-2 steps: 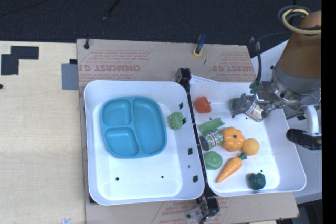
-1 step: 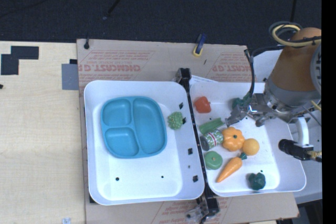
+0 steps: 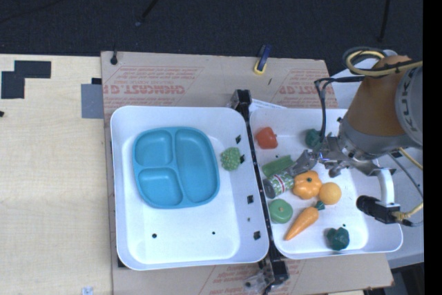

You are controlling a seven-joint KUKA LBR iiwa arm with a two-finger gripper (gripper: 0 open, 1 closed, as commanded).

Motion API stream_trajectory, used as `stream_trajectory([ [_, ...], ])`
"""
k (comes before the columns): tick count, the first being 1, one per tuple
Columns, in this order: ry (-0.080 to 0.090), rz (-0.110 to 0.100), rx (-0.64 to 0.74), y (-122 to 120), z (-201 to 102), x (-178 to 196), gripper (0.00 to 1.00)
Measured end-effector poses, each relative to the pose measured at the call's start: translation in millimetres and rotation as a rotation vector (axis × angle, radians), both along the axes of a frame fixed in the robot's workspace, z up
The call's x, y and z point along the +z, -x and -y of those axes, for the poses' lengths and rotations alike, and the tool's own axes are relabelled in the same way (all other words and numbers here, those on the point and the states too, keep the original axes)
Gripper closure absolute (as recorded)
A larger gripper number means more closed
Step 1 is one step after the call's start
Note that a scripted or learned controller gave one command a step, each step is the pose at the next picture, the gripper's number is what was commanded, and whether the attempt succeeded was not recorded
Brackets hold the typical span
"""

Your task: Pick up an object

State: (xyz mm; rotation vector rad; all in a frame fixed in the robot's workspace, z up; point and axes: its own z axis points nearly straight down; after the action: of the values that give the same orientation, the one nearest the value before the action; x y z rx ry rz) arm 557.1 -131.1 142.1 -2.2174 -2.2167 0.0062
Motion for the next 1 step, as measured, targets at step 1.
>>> stream_trajectory([
  [1, 0.005, 0.026, 0.000, -6.6, 1.5, -22.9, 0.00],
])
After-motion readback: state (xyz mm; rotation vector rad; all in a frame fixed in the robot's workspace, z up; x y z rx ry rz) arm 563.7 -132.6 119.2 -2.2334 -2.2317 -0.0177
